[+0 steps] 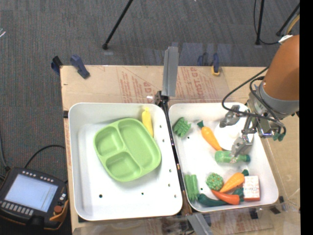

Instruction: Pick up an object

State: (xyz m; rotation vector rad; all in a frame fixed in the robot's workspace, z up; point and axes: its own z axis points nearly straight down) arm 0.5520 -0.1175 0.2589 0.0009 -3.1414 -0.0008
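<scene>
One target: your claw [239, 150] hangs low over the green vegetable [226, 156] in the right bin [272, 175], touching or just above its right part.
Axis: it lies roughly left-right.
Claw state: can't tell.
Hidden: its right end sits under the claw.

A cardboard-covered tabletop [112, 82] sits mid-frame on dark grey carpet [58, 23]. At the lower left lies a control pendant [32, 195] with a lit screen. Tripod legs [120, 18] slant across the upper frame, and blue clamps [78, 66] grip the tabletop's upper-left edge.
</scene>
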